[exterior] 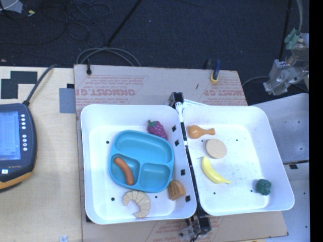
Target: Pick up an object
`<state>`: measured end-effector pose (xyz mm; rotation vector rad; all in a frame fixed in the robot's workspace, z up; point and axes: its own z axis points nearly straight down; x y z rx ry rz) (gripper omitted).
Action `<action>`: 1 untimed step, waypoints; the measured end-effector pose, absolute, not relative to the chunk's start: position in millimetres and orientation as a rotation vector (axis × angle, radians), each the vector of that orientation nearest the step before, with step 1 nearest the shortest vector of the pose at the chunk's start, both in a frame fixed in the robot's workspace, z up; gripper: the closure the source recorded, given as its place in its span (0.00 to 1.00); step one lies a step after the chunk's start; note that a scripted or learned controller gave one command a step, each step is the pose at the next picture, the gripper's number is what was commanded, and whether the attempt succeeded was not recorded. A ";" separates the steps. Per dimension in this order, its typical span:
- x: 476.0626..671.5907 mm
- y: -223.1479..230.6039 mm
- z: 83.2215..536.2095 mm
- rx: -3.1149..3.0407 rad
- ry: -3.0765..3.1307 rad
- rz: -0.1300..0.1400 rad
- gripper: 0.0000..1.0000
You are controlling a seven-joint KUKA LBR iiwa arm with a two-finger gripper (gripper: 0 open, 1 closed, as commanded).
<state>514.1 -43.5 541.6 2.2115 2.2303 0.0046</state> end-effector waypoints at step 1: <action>473.8 9.1 478.4 2.220 2.233 -0.010 1.00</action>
